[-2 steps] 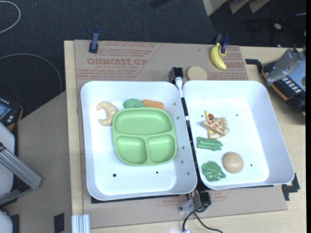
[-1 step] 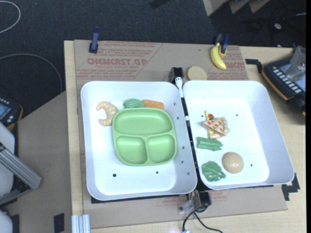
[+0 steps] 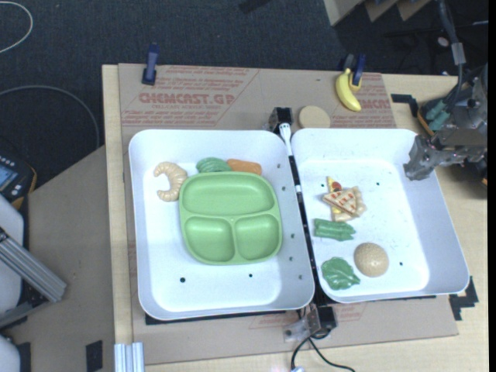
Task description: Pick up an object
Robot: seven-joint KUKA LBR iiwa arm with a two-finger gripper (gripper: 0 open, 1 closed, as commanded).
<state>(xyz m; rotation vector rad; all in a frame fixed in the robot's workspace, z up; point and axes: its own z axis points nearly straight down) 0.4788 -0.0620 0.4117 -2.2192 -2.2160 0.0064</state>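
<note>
Status: pick not begun. Grey metal hand at the right white bin's far rim, grip state indiscernible; triangular pizza-slice toy and round beige bun lie untouched.

- Two shallow white plastic bins side by side: left bin, right bin.
- One light green three-compartment plastic plate.
- One pale tan croissant.
- One orange carrot piece.
- One yellow banana.
- One pizza slice.
- One beige round bun.
- Three green leafy or pod-like toy vegetables.
- Two blue clamps.
</note>
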